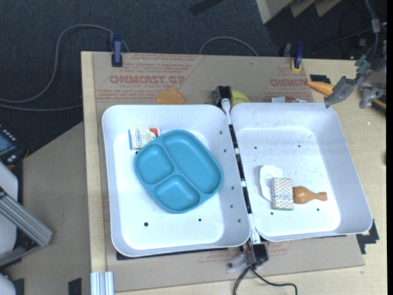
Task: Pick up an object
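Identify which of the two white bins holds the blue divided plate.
The left bin holds the blue divided plate; the right bin holds only small items.

In the left bin you have a blue divided plate (178, 171) lying flat with its three compartments facing up, and a small white packet (142, 137) tucked against its upper left edge. In the right bin you have a white piece (269, 180), a patterned little box (282, 193) resting on it, and a tan wooden peg (309, 195) lying on its side, touching the box.
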You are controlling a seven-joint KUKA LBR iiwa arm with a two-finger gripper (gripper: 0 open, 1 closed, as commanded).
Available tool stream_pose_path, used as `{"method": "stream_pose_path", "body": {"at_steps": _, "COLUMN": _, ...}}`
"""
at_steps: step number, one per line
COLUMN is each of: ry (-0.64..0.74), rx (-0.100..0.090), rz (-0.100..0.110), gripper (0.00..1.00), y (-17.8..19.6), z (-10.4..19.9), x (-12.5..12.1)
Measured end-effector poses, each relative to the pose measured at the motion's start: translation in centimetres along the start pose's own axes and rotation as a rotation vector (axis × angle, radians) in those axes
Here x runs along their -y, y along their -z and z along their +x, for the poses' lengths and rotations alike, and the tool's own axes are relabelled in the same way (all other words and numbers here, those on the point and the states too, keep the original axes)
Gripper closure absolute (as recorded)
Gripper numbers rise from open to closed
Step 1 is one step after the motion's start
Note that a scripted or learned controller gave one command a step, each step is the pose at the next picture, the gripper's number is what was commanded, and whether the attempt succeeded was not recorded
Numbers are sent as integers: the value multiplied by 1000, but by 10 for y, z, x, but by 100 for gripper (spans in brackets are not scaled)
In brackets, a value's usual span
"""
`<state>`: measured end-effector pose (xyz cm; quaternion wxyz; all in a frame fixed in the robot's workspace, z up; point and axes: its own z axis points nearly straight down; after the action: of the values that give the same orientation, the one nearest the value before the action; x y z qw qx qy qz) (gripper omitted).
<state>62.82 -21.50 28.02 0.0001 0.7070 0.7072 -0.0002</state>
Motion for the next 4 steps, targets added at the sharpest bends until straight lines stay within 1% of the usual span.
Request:
{"method": "stream_pose_path", "body": {"at_steps": 1, "ry": -7, "rx": -7, "rz": 18, "gripper": 0, "y": -116, "z": -9, "x": 117}}
{"method": "stream_pose_path", "body": {"at_steps": 2, "ry": 9, "rx": 0, "rz": -9, "gripper": 0, "y": -71, "z": 49, "x": 42}}
{"method": "stream_pose_path", "body": {"at_steps": 3, "ry": -4, "rx": -3, "rz": 9, "gripper": 0, "y": -129, "z": 23, "x": 90}}
{"method": "stream_pose_path", "body": {"at_steps": 4, "ry": 1, "rx": -4, "rz": 6, "gripper": 0, "y": -176, "z": 68, "x": 117}}
